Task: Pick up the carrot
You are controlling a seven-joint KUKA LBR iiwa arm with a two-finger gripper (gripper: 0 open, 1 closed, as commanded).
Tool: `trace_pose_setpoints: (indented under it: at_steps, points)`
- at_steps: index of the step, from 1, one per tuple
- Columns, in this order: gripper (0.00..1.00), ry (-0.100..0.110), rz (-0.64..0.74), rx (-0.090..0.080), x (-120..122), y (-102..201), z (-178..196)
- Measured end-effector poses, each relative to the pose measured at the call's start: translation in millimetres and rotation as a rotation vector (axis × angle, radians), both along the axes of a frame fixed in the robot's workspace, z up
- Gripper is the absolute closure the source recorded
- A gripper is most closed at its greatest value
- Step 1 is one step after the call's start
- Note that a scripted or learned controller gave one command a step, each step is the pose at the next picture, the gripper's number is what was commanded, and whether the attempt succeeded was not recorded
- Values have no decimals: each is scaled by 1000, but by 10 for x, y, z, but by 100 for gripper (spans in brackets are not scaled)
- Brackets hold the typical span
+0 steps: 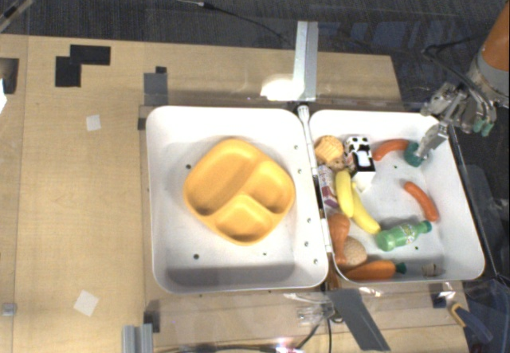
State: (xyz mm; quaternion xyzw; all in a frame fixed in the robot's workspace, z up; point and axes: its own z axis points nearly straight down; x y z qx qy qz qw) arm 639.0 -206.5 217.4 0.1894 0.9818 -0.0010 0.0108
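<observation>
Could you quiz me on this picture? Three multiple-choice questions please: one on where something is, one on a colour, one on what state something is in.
1. Where is the banana?
A. right bin
B. left bin
C. on the bench

2. What colour is the divided tray?
A. blue
B. yellow
C. red

3. How does the small green bottle rest?
A. upright
B. hanging from the arm
C. lying on its side

Answers: 1 A, it lies among the toys in the right bin. 2 B, it is yellow against the white left bin. 3 C, it lies flat on the bin floor.
</observation>
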Motion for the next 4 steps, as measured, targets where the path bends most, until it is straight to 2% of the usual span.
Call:
trace_pose_setpoints:
  at_steps: [1, 2, 3, 4]
  points:
    - [0, 17, -234, 9, -527, 151, -956]
    - [0, 9, -453, 11, -275, 398, -1298]
    - [0, 5, -799, 16, -467, 256, -250]
    - [0, 6, -912, 17, -717, 648, -1150]
